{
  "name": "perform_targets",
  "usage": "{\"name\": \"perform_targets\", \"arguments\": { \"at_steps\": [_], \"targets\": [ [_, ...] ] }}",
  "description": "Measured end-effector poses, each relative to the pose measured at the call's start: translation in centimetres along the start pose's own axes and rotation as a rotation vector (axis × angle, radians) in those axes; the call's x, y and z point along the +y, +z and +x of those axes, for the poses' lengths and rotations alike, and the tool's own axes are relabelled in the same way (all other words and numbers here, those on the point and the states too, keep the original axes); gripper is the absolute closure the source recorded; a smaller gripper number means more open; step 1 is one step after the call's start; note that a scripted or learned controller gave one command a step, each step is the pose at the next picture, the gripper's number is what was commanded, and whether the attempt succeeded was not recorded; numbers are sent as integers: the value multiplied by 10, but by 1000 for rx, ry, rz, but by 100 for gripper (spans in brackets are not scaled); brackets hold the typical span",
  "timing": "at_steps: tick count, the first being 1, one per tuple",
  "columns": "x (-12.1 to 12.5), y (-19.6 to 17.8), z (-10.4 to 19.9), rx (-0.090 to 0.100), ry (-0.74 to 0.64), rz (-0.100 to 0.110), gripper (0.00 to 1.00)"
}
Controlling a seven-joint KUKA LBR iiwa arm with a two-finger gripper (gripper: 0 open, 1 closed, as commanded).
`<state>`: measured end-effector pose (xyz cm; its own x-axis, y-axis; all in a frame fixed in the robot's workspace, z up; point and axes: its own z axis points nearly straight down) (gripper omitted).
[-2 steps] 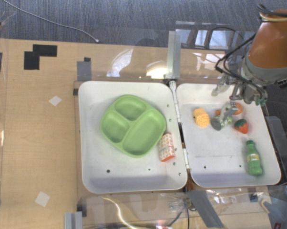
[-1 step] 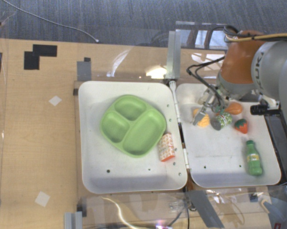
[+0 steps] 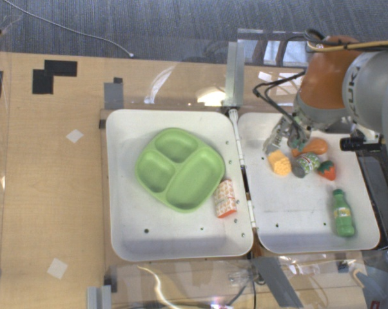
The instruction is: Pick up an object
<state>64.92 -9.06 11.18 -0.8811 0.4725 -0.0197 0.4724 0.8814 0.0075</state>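
Gripper [image 3: 283, 137] sits low in the right bin [image 3: 297, 205], just above the corn cob [image 3: 280, 164]; can't tell its opening. Orange item [image 3: 312, 146], small can [image 3: 305, 165] and strawberry [image 3: 327, 170] crowd the corn, so a descent risks nudging neighbours or pinching two things.

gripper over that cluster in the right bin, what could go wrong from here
The gripper hangs over toys packed close: a yellow corn, a grey can, an orange piece and a strawberry. Closing there may catch two at once, or nudge one aside and grasp nothing. The round can could roll away.
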Motion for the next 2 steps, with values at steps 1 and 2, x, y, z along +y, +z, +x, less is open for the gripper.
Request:
{"name": "perform_targets", "arguments": {
  "at_steps": [1, 2],
  "targets": [
    [10, 23, -6, 9, 271, 4, 100],
    [6, 23, 2, 8, 501, 4, 100]
  ]
}}
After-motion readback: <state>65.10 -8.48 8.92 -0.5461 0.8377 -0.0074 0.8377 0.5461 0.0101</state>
